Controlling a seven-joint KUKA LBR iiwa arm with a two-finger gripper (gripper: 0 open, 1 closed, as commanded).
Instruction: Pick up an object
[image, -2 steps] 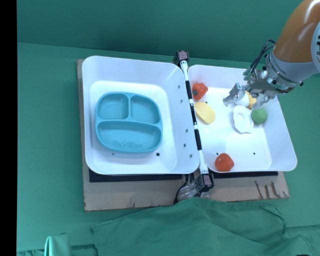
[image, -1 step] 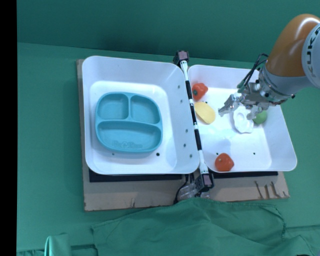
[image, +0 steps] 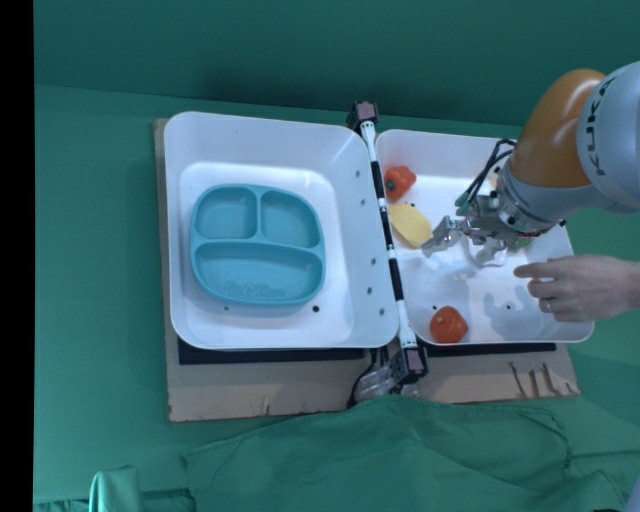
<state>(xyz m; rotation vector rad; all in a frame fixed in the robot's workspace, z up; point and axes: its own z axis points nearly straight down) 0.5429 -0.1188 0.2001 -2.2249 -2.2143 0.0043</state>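
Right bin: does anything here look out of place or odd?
Yes. A person's hand reaches into the right bin from the right, close beside the gripper, inside the arm's workspace. The two orange peppers and a yellow piece lie undisturbed.

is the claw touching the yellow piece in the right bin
Apart. The camera view shows bare white bin floor between the claw and the yellow piece.
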